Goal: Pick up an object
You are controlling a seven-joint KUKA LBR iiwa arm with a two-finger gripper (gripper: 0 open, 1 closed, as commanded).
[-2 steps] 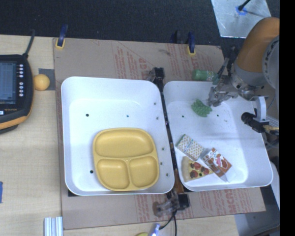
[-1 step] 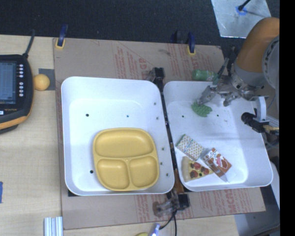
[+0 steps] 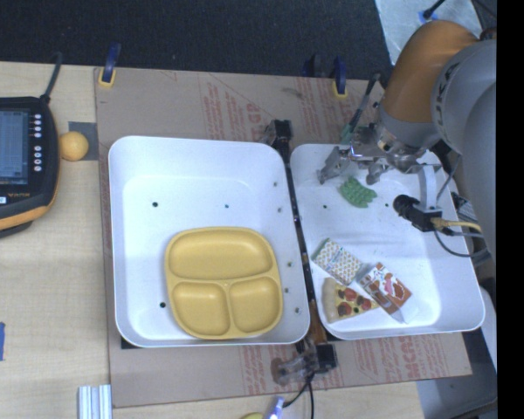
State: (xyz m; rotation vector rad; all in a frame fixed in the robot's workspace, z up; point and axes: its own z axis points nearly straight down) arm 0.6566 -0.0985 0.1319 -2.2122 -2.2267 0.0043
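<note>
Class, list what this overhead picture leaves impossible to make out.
- Camera view: the green object sits below the gripper; contact cannot be told.
- Packet print: too small to read.
- Pizza slice: its upper edge hidden under the packets.
- Handheld screen: cut by the left edge.

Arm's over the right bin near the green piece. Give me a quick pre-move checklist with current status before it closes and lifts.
1. Gripper placed above the green object: ok, its fingers spread just over the object's upper edge.
2. Green object between the fingers: not ok, it lies below them on the bin floor.
3. Space around the target: ok, the pizza slice toy and patterned packets lie apart, near the front of the right bin.
4. Cable away from target: ok, it lies to the side.
5. Height above bin floor: cannot tell.
</note>
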